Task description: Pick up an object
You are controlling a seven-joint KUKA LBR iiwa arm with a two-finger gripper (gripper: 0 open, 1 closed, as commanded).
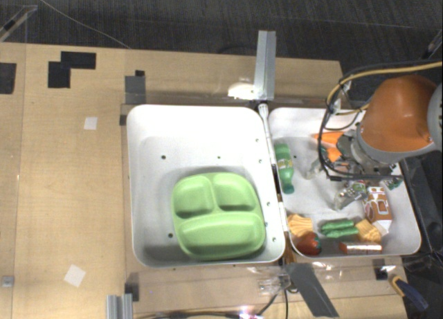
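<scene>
Orange-banded, the arm hangs over the right bin [413,238], its tool [348,189] low among the clutter; whether it is open or closed I cannot tell. Nearest, just near-side of it, lies a green pod-shaped toy [337,227], long axis left-right. A smooth green divided plate [218,215] sits in the left bin [149,138].

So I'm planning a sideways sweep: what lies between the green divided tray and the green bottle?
In the camera view, only white bin floor and the two bins' adjoining walls separate the green divided tray from the green bottle.
</scene>
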